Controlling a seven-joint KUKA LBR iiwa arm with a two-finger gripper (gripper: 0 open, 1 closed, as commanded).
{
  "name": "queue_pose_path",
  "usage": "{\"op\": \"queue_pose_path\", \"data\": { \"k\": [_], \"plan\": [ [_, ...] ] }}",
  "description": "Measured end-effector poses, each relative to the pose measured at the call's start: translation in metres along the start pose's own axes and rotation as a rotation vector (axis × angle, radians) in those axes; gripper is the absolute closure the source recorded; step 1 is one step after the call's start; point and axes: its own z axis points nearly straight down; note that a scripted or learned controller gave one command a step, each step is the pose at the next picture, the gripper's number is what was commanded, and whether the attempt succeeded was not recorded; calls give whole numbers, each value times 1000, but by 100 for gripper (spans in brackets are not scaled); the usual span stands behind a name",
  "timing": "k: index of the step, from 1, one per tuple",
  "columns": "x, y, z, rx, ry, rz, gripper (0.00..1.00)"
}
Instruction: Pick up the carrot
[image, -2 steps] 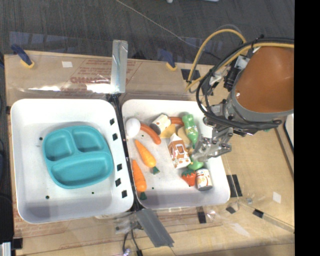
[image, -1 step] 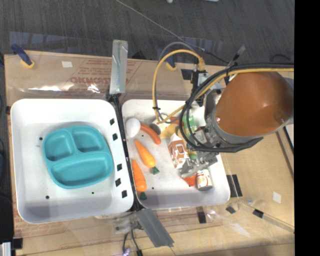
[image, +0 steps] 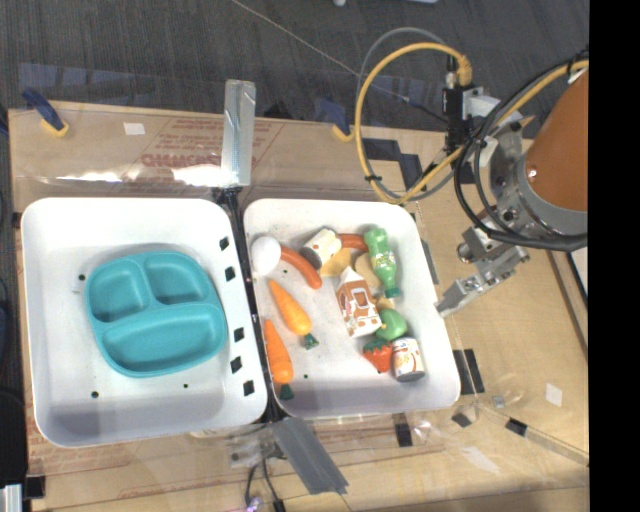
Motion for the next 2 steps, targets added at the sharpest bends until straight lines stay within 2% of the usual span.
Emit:
{"op": "queue_pose_path", "data": {
  "k": [1,2],
  "plan": [
    [22,8,68,-6,-10,-498,100],
    [13,-17,61,5,-4,-903,100]
  ]
}}
